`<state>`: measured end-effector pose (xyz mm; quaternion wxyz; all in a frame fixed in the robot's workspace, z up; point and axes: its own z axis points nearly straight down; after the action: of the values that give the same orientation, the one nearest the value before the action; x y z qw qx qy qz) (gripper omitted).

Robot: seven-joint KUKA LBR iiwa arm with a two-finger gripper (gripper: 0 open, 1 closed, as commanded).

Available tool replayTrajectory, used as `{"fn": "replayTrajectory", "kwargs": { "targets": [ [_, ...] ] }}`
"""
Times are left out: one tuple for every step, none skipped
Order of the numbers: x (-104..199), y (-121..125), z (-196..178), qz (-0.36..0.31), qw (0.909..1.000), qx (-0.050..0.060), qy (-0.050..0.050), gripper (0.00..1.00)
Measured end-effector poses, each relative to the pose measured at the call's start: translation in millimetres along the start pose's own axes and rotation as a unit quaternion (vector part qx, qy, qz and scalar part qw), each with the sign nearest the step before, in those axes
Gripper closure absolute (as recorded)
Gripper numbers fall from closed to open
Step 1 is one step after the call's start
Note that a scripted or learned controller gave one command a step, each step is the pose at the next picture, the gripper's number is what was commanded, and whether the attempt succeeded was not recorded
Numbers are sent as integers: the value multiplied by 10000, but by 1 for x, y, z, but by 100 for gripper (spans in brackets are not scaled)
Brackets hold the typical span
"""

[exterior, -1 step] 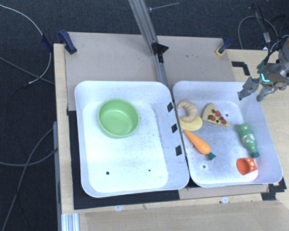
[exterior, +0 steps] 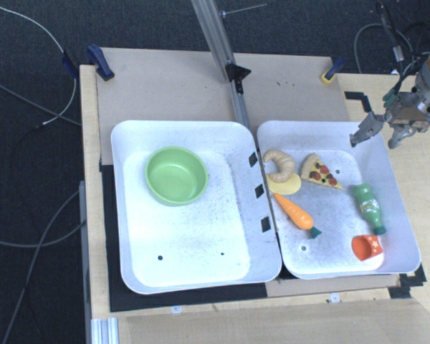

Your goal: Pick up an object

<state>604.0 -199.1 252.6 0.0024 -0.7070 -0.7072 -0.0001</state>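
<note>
While the pincer (exterior: pixel 380 130) hung at the far right corner of the right bin (exterior: pixel 401 213), its two fingers stood spread with nothing between them. Nearest candidate was the green bottle (exterior: pixel 369 208), lying nearer the camera and slightly left of the pincer, well apart from it. Its long axis ran far-to-near, tilted a little rightward at the near end. A pizza slice (exterior: pixel 321 171) lay left of the pincer, closer to the bin's centre; a carrot (exterior: pixel 296 213) lay further left. Judgement: the reach must travel nearward and down, fingers set across the bottle's width.
</note>
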Motion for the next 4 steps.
{"fn": "replayTrajectory", "kwargs": {
  "targets": [
    [-5, -9, 56, 7, 10000, 45, 6, 0],
    [-2, -11, 99, 3, 10000, 42, 10, 0],
    [-1, -11, 153, 3, 10000, 42, 10, 0],
    [-1, -9, 136, 5, 10000, -7, 5, 100]
  ]
}}
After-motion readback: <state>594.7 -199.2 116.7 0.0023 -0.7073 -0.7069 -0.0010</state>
